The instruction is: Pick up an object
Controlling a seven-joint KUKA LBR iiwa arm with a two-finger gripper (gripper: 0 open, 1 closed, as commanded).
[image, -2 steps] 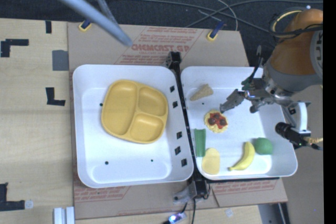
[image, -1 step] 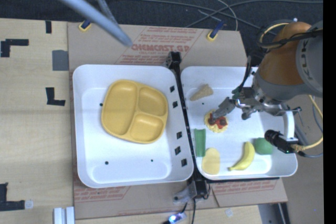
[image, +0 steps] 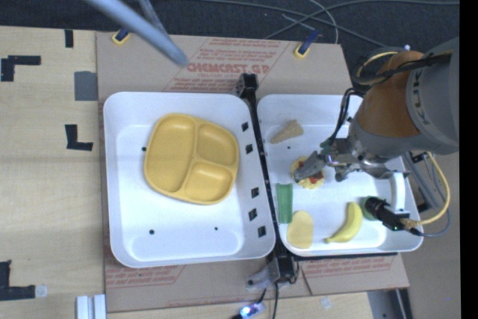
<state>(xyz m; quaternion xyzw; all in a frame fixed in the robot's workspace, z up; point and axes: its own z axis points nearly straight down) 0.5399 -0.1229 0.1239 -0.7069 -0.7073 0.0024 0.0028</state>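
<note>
The gripper point(image: 314, 169) is low in the right bin point(image: 336, 102), directly over a small red and yellow toy point(image: 312, 177) near the bin's middle. The toy lies just under the gripper's tip, so the coming move is probably a short drop. The banana point(image: 346, 224) lies further to the front right, well apart.

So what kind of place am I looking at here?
Probably a robot test bench: a grey arm reaches over two white bins holding toy food like a banana, with cables trailing behind.
</note>
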